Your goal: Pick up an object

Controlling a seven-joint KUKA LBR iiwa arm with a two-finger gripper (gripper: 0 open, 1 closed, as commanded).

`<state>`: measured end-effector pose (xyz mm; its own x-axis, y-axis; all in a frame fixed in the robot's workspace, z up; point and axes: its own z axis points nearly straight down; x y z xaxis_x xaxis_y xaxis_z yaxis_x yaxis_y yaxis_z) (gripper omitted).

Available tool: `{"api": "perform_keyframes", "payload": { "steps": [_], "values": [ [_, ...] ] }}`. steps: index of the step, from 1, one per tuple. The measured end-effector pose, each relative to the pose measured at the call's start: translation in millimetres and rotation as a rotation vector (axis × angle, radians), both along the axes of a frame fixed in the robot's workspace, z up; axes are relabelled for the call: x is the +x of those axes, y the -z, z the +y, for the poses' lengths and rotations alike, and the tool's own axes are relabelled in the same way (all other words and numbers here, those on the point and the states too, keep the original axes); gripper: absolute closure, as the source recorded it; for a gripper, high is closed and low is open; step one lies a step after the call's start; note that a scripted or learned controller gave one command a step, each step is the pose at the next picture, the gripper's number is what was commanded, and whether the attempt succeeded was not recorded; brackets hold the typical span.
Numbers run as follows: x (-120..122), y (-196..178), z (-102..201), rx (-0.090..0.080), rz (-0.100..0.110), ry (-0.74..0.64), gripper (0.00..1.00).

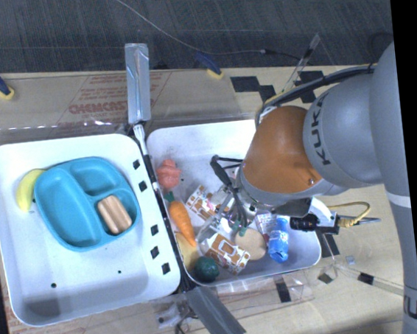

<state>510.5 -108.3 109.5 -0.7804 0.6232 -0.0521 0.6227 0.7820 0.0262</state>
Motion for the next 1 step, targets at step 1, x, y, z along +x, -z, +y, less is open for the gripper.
{"api": "perform_keyframes", "payload": {
  "steps": [1],
  "values": [
    [85.4,1.3,4.4,0.014,0.024,0.179,0.0]
  ]
}}
